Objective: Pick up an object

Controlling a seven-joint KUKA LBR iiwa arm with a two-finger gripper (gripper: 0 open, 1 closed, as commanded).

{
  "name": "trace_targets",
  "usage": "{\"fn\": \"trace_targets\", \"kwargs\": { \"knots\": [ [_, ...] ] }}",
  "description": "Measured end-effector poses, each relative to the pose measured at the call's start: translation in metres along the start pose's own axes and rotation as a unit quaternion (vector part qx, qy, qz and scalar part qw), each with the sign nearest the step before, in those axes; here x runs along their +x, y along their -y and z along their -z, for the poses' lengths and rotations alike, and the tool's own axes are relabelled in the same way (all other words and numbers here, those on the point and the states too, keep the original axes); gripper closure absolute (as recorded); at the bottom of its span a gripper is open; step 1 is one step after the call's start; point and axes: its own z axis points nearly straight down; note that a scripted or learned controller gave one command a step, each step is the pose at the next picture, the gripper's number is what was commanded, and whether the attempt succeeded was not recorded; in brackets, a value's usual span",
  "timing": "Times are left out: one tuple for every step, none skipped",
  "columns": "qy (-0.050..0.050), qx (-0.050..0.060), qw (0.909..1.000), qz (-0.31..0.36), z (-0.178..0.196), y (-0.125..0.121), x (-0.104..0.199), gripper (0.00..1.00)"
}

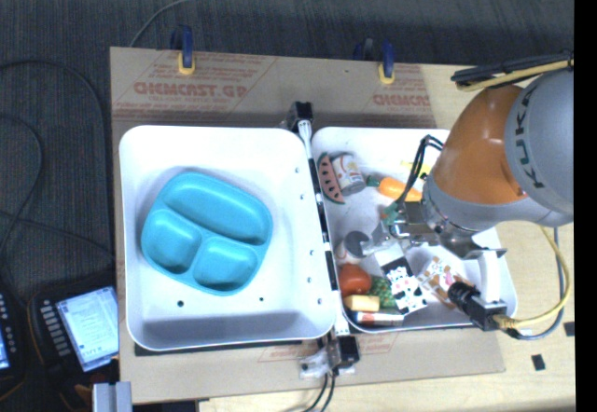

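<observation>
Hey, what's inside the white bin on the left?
The left white bin holds one blue plastic tray with three compartments, lying flat on the floor of the bin. Whatever is beneath the tray is covered, so I can't tell.

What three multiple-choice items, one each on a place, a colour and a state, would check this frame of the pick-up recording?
1. Where does the divided tray lie?
A. In the left bin
B. In the right bin
C. On the carpet

2. What colour is that tray?
A. Red
B. Blue
C. Yellow

3. How does the tray lie?
A. Flipped bottom up
B. Standing on edge against a wall
C. Flat, compartments facing up

Answers:
1 A: the tray sits on the floor of the left bin, while the right bin holds the small items and the arm reaches over it.
2 B: its whole surface is light blue against the white bin.
3 C: its three hollow compartments open towards the camera.
</observation>
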Motion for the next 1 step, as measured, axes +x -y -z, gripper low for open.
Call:
{"fn": "trace_targets", "kwargs": {
  "knots": [
    [0.000, 0.001, 1.0000, 0.000, 0.0078, -0.0010, 0.0000, 1.00]
  ]
}}
